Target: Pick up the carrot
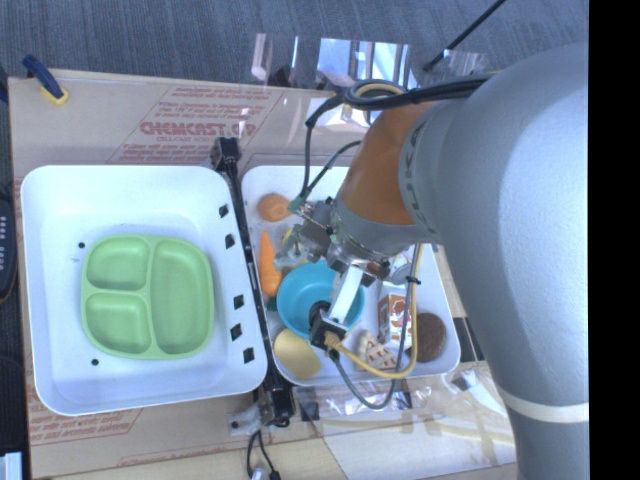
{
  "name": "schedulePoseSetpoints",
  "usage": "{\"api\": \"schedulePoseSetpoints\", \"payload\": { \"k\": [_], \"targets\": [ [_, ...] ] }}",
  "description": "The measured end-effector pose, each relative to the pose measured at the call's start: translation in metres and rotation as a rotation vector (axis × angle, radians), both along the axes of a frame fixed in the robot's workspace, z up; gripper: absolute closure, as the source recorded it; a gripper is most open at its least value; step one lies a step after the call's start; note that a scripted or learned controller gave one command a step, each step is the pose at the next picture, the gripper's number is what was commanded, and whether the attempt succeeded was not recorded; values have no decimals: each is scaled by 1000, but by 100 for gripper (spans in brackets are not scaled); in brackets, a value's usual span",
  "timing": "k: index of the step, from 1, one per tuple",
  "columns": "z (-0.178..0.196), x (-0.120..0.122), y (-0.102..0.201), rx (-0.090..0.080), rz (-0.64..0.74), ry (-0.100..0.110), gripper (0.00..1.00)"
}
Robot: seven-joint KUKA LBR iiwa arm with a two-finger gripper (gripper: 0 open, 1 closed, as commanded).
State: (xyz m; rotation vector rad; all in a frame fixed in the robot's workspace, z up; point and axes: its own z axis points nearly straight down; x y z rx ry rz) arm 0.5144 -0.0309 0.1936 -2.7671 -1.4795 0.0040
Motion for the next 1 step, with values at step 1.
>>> {"api": "schedulePoseSetpoints", "payload": {
  "k": [1],
  "targets": [
    [-3,49,15,2,-28,7,0]
  ]
}}
